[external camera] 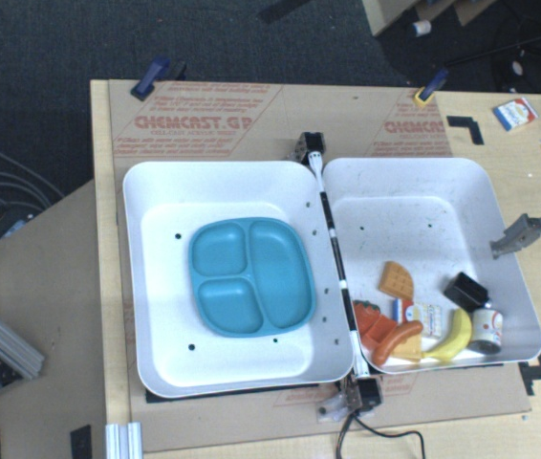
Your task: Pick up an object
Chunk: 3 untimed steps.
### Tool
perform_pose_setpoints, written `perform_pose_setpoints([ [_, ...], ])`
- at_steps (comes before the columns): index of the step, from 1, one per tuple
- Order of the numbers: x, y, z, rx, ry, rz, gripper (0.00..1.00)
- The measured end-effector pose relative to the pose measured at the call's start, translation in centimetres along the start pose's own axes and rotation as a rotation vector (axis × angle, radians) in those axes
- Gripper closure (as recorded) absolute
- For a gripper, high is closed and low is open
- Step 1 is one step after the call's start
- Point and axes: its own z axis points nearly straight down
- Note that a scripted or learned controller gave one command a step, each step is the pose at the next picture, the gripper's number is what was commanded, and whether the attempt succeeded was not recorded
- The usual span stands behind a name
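Gripper [529,234] at right bin's [385,175] right rim, objects down-left of it.

Fingers' state: can't tell, nothing visibly held. Nearest object is the black block [465,290], just below-left of the gripper, long axis diagonal. The banana [451,337], small can [486,328], waffle [396,279] and red-orange pieces [382,329] cluster in the bin's near corner. Blue divided plate [250,275] sits alone in the left bin [156,256], well apart.

At the tabletop's right edge, the gripper [538,229] is cut off by the frame, so you cannot judge its jaws.
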Motion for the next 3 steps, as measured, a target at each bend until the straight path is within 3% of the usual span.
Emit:
perform_pose_setpoints([
  [1,5.5,4.1,13.5,0.001,0.0,-0.001,0.0],
  [2,8.3,11.0,19.1,0.0,0.0,-0.001,0.0],
  [3,12.0,18.1,19.0,-0.001,0.0,-0.002,0.0],
])
